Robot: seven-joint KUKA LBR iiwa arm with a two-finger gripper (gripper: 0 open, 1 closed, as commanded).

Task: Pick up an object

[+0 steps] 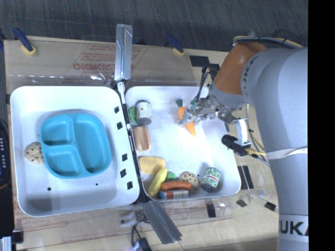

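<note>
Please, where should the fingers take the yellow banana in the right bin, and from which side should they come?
Probably at the middle of the banana, coming from straight above. It lies flat and slanted, its lower end crowded by the hot dog and the bin wall; closing across its narrow width looks safest.

Robotics lab or test cell, not home kitchen. Evidence: industrial grey KUKA arm [280, 140] with orange band, maker's lettering visible on base. Two shallow white bins [68, 95] fixed side by side on wooden bench [47, 54], blue clamps [25, 40] holding clear sheet at bench edge. Black tape marks beside bins. Toy food [167, 181] and blue divided tray [76, 144] as test props. Dark carpet floor beyond bench.
</note>
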